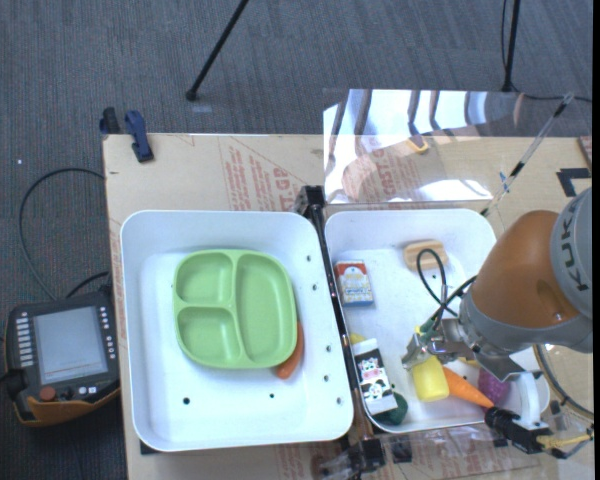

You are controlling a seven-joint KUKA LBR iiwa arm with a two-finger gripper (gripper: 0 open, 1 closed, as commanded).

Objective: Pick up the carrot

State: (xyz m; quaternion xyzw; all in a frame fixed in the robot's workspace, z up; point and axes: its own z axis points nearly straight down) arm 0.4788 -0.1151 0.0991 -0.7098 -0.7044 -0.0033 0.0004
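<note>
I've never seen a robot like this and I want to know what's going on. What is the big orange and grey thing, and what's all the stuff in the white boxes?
The big orange and grey thing is a robot arm. It reaches in from the right, and the camera looks down on it from above the bench. Its job is to pick up the carrot, the orange pointed thing lying in the right bin, right beside the arm. The arm's wrist hangs just above that spot, and I can't see it holding anything. Next to the carrot are a yellow block, a small card box and a carton with black spots. The left bin holds a green plate with three sections. Something orange peeks out from under the plate's edge.
</note>
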